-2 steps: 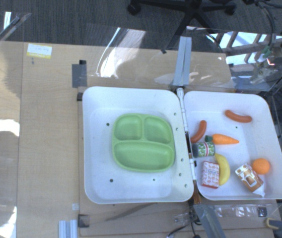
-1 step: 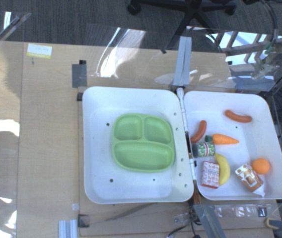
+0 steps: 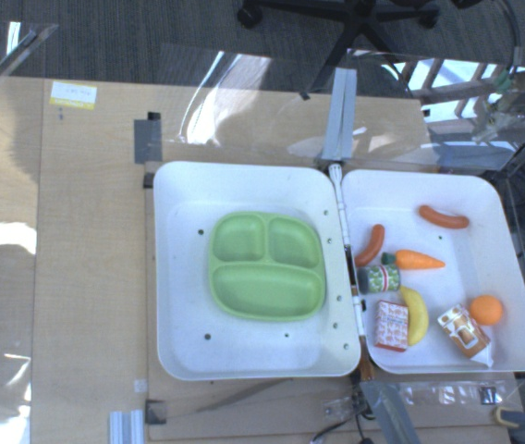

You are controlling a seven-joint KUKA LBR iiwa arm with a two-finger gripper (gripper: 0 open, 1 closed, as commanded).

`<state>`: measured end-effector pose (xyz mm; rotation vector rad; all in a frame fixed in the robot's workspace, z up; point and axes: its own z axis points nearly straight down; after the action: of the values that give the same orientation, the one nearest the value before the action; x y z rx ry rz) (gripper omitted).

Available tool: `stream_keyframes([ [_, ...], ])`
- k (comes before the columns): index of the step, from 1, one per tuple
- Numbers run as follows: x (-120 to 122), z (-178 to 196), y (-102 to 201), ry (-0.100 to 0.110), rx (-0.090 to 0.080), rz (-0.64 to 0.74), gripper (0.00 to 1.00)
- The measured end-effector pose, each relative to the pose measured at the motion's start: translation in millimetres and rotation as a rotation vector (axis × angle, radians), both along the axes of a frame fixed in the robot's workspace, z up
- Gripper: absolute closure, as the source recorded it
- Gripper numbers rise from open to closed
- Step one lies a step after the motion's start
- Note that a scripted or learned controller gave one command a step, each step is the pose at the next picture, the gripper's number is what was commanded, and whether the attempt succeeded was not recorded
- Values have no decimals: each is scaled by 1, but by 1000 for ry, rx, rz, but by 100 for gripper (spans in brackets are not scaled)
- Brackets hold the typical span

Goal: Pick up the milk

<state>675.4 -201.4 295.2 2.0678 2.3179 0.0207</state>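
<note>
We've got the arm tucked up at the far right edge, a pale grey tangle of metal and cable reaching in from the right. It's partly cut off by the edge, and it's too blurred for us to make out how its working end is set.

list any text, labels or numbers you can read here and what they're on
None can be read.
Yellow sticker on the bench: print too small.
Red-and-white carton in the right bin: printing blurred.
Orange-and-white carton: blurred.
Small can: label blurred.
</note>
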Motion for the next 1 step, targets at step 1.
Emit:
stream_keyframes([
  [1, 2, 13, 1, -11, -5, 7, 100],
])
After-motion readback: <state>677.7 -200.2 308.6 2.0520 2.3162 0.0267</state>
